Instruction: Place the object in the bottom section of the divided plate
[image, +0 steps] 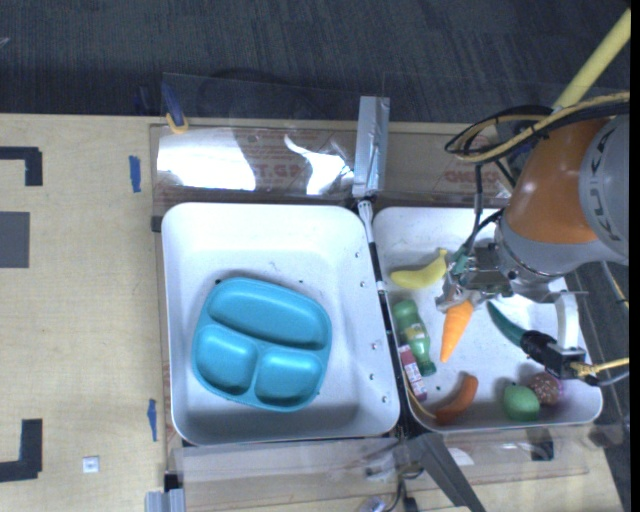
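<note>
The toy carrot lies in the right bin, beside the banana; it looks light, stiff and smooth, best pinched across its thick top. There the gripper meets the carrot; whether its fingers are open or closed I cannot tell. The divided plate sits well left of the carrot.

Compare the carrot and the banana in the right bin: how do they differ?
The carrot is orange and tapered, pointing toward the bin's near edge; the banana is yellow, curved, lying crosswise. The carrot's top sits right at the gripper; the banana lies beside it. Both are toy foods in the right bin.
</note>
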